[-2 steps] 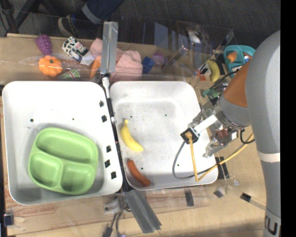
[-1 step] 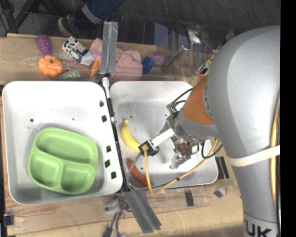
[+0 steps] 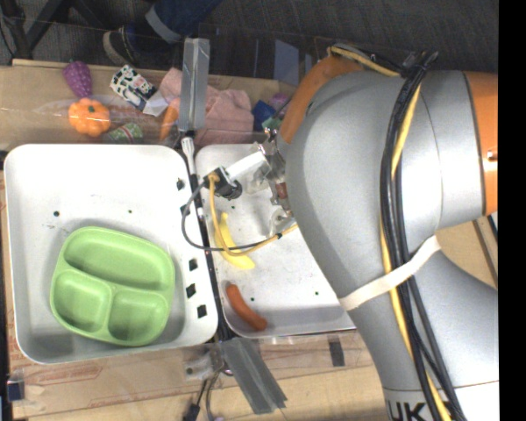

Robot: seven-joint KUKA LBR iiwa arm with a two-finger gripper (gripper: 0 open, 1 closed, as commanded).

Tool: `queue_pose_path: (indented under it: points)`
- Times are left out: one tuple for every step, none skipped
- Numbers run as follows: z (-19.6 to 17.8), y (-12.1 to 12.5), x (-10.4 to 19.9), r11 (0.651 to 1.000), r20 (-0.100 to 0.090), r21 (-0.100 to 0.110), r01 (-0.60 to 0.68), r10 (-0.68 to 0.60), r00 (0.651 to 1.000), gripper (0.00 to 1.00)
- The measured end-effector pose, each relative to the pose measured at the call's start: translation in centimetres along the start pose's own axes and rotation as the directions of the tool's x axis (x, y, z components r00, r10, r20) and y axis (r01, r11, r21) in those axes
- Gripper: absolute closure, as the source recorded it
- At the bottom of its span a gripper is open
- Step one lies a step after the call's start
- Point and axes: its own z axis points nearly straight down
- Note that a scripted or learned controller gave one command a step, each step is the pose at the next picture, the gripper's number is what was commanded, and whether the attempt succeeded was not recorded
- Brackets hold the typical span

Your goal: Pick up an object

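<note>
Reaching in from the right, the grey arm (image 3: 377, 209) covers most of the right bin (image 3: 285, 323). Its gripper (image 3: 276, 202) sits over the far half of that bin, toward the left wall. The arm and wrist hide it so much that I cannot tell whether it is open or closed, and nothing can be seen held in it.

A banana (image 3: 231, 246) lies against the right bin's left wall, about midway along it and just beside the gripper. A sausage (image 3: 245, 309) lies at the bin's near left corner, apart from the banana and clear of the gripper.

The left bin (image 3: 35, 182) holds a green divided plate (image 3: 114, 285) in its near half.

On the tabletop (image 3: 26, 86), along the far edge behind the bins, lie a purple toy (image 3: 78, 78), a small orange pumpkin (image 3: 88, 117), a black-and-white patterned piece (image 3: 131, 83) and a pink cloth (image 3: 223, 110).
</note>
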Motion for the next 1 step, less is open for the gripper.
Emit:
queue_pose_path:
  points:
    - [0.0, -2.23, -4.87, 1.0, 0.001, 0.001, -0.023, 0.023, 1.0, 0.0]
